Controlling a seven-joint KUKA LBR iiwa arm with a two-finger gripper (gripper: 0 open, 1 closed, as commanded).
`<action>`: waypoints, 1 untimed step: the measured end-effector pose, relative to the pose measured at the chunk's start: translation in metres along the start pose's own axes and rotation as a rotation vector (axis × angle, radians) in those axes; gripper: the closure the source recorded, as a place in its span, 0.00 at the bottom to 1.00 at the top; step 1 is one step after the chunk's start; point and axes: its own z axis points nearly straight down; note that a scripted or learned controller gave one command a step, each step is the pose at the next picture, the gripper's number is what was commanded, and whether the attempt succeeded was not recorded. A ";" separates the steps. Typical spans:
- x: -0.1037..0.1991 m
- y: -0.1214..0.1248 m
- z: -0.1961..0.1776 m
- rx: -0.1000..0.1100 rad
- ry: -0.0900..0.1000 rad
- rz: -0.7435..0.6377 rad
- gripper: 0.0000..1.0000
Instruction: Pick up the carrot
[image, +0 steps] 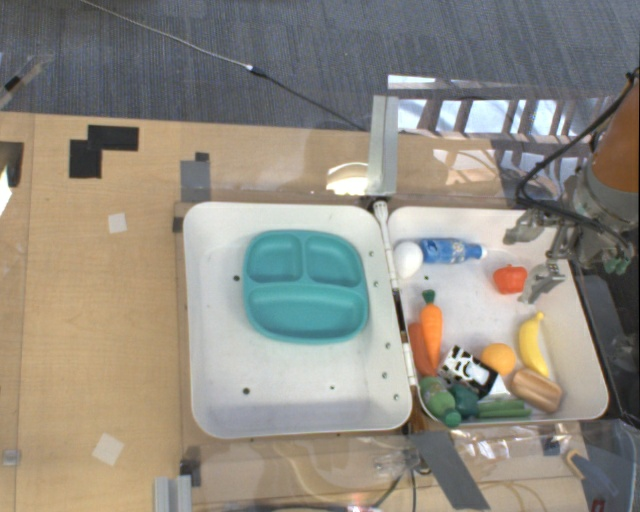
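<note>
Camera view puts the carrot (430, 335) lengthwise up-down, well left and below the gripper (548, 262). Its grip state I cannot tell.

Carrot (430, 334) in right bin (580, 320)

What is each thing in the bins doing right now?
carrot: lying by the right bin's left wall, green top pointing away, not held.
gripper: above the right bin's far right side, beside the red fruit.
blue bottle: lying on its side.
banana: lying flat.
teal tray: flat in the left bin, nothing on it.
</note>
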 end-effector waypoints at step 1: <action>0.061 0.073 0.094 0.001 -0.018 0.215 0.00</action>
